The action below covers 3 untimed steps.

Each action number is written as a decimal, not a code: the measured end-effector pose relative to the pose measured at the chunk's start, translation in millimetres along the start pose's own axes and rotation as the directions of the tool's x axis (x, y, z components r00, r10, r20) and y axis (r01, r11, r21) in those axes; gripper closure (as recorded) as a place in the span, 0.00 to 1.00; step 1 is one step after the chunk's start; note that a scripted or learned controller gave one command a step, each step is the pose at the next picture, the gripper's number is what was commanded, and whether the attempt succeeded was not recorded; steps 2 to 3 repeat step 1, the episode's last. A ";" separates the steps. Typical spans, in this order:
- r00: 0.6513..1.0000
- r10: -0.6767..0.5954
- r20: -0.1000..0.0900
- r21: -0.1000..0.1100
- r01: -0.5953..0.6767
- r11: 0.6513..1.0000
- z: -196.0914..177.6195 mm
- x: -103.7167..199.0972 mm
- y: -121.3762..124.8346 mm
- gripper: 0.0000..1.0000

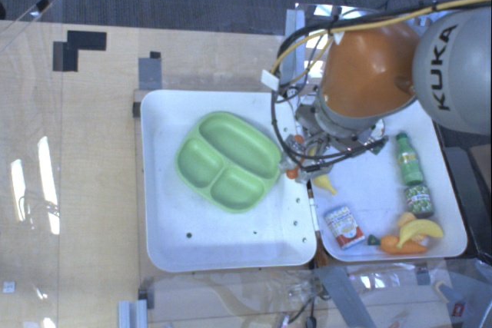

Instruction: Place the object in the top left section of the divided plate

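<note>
Small yellow banana-shaped toy (326,183) is seen in the right white bin (453,226), near its left wall, just below the arm's wrist. Green divided plastic plate (228,160) lies tilted in the left white bin (165,226), all three sections bare. The gripper (301,157) is hung over the seam between the bins, at the plate's right edge; whether the jaws are open or closed cannot be told. Also noted in the right bin: a green bottle (408,158), a small red-and-white carton (344,226), an orange carrot toy (401,245), a larger yellow banana toy (419,229). Both bins are carried by the pale wooden desk (77,188).
</note>
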<state>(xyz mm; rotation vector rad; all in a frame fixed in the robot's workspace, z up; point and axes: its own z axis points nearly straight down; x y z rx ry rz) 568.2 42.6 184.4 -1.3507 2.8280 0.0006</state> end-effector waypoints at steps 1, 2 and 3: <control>0.996 -0.088 0.002 0.000 0.088 0.996 -12.8 -52.4 -16.1 1.00; 0.996 -0.088 0.002 0.000 0.088 0.996 -12.8 -52.4 -16.1 1.00; 0.996 -0.088 0.002 0.000 0.088 0.996 -12.8 -52.4 -16.1 1.00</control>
